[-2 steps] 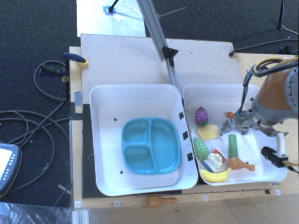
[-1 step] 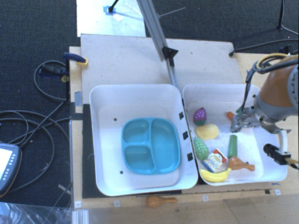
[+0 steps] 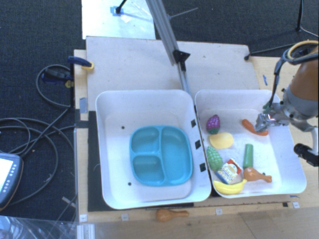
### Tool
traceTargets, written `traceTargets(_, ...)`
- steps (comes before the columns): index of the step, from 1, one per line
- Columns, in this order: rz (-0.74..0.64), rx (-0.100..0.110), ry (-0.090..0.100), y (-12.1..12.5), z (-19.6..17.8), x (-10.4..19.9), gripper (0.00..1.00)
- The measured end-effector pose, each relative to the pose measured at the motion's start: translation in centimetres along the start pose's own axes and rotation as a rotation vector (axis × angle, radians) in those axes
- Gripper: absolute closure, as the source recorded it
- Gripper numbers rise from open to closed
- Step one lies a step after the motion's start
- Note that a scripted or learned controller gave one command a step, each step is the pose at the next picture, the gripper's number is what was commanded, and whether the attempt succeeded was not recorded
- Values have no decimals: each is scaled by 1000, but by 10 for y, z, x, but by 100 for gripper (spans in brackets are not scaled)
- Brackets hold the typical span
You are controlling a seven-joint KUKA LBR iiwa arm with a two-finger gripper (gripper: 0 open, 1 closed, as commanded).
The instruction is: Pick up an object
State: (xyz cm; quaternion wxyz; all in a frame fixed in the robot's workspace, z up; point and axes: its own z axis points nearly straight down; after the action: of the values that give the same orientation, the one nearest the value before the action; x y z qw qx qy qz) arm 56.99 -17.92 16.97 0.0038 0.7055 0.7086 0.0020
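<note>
The gripper [image 3: 264, 121] is poised at the right bin's [image 3: 299, 176] far right edge, directly over an orange carrot [image 3: 251, 126]. The carrot's long axis runs leftward and away from the claw. Whether the claw is parted cannot be told.

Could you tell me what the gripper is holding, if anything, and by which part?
It cannot be told: the gripper sits at the orange carrot, but a hold is not visible.
</note>
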Motion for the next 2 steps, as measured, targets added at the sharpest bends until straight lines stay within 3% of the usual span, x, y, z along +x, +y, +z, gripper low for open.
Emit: traceTargets(2, -2, 1, 0, -4, -95, -9, 100)
